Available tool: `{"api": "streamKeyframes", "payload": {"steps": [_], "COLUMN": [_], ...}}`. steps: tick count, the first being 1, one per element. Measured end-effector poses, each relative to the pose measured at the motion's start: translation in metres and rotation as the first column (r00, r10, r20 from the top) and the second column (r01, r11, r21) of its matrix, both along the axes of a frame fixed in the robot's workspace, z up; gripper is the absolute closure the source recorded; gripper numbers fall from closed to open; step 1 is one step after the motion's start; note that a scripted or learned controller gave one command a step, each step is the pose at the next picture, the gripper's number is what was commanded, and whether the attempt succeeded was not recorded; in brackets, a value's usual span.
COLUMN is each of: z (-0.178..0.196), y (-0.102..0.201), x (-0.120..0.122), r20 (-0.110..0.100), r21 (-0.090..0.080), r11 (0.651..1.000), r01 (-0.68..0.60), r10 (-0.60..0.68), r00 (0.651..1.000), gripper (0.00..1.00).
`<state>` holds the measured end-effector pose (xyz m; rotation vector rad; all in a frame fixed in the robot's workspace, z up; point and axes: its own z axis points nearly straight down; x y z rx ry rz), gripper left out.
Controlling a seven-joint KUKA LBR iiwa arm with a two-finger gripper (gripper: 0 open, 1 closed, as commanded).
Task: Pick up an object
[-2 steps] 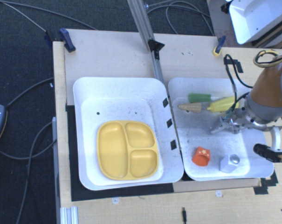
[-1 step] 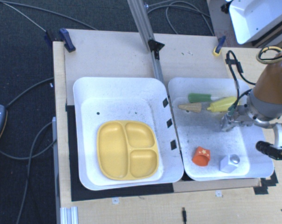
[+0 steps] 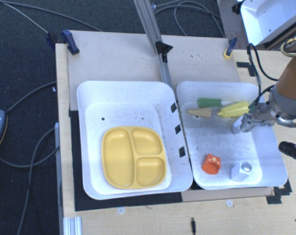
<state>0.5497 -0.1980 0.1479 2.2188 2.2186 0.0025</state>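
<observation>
White plastic everywhere on this bench (image 3: 113, 50): two shallow bins sit side by side, the left bin (image 3: 89, 97) in the middle of the frame and the right bin (image 3: 272, 151) toward the right edge. Over in the left bin lies a yellow divided plate (image 3: 134, 156), three compartments, flat on the floor in the lower half. The action is on the right: the grey arm (image 3: 287, 94) comes in from the right edge and its tool (image 3: 241, 125) hangs low over the upper middle of the right bin, just below a yellow object (image 3: 233, 109) that lies slanted across the bin's upper part. Whether the tool is spread or closed, I cannot tell from this angle, and nothing is visibly caught in it. Just above the yellow object sits a green piece (image 3: 209, 102), and touching its left end is a tan stick-like piece (image 3: 199, 113). Down in the lower part of the same bin, an orange cup-like toy (image 3: 211, 164) lies near a small grey block (image 3: 241, 171), the two a little apart.
</observation>
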Motion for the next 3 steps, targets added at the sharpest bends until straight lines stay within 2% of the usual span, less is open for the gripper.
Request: {"api": "streamKeyframes", "payload": {"steps": [3], "z": [0.142], "y": [0.015], "x": [0.001], "r20": [0.003], "r21": [-0.001], "r11": [1.0], "r01": [-0.002], "r10": [0.002], "r00": [1.0], "gripper": [1.0]}}
